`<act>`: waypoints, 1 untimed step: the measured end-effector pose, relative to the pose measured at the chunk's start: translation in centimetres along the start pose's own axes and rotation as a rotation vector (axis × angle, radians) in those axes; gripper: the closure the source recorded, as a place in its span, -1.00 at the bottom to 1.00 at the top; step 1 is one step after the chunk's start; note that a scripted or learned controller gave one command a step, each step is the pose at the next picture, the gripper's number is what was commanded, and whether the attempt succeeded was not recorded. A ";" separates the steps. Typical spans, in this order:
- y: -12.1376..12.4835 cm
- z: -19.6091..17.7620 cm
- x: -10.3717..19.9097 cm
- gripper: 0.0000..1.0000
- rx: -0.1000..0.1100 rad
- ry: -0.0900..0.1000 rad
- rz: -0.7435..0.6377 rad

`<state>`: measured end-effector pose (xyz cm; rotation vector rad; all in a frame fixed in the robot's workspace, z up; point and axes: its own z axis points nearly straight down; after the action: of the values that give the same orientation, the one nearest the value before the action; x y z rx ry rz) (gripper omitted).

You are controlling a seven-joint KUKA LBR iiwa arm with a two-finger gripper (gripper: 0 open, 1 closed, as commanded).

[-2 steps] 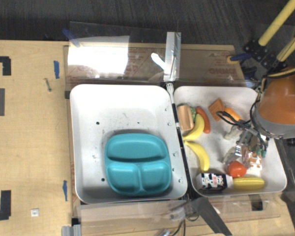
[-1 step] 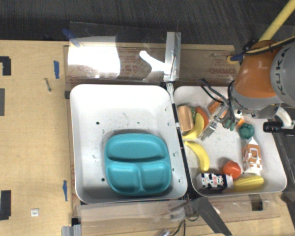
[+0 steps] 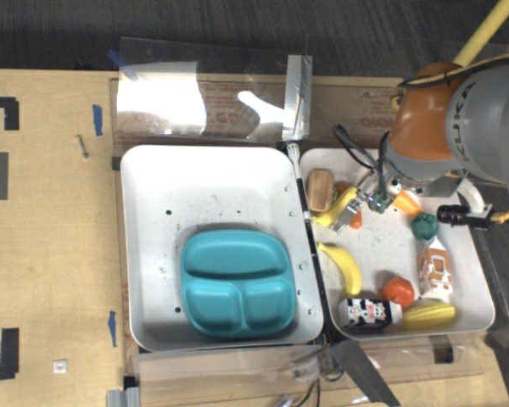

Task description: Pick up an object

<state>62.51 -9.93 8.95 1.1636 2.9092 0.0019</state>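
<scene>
My gripper [image 3: 364, 205] hangs low over the upper left part of the right bin [image 3: 483, 299], under the grey arm with its orange band [image 3: 422, 130]. It sits right over a yellow toy piece [image 3: 332, 213], and a small orange bit [image 3: 355, 222] shows just below it. A brown bread-like piece [image 3: 321, 189] lies to its left against the bin wall. An orange carrot-like piece [image 3: 405, 200] and a green toy [image 3: 424, 225] lie to its right. Whether anything is gripped stays hidden by the wrist.
Lower in the right bin lie a banana [image 3: 345, 266], an orange ball [image 3: 399, 291], a white bottle [image 3: 435, 271], a yellow fruit [image 3: 427, 315] and a black-and-white carton [image 3: 370, 312]. The left bin [image 3: 153, 185] holds a teal divided tray [image 3: 237, 281].
</scene>
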 end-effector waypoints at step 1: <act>-6.1 -0.1 3.7 -1.00 -0.002 -0.002 0.056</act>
<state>55.60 -11.83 9.01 1.2428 2.8732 0.0035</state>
